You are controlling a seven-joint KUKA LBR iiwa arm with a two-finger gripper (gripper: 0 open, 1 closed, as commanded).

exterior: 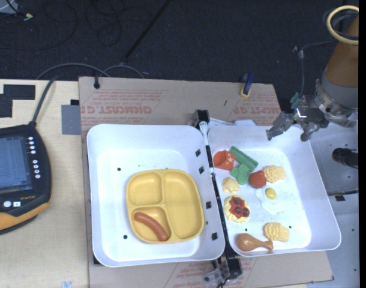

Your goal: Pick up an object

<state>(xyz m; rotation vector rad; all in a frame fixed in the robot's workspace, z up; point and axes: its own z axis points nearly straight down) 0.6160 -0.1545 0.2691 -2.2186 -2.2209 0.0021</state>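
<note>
The gripper point(292, 127) hovers empty, fingers spread apart, above the right white plastic bin's point(324, 221) far corner. The brown plastic toy drumstick point(254, 242) near its front wall looks light, rigid and smooth; its narrow handle should suit a pinch.

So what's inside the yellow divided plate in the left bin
A toy sausage lies in the front compartment of the yellow divided plate. The two rear compartments show bare yellow. What the sausage covers beneath it cannot be seen.
</note>
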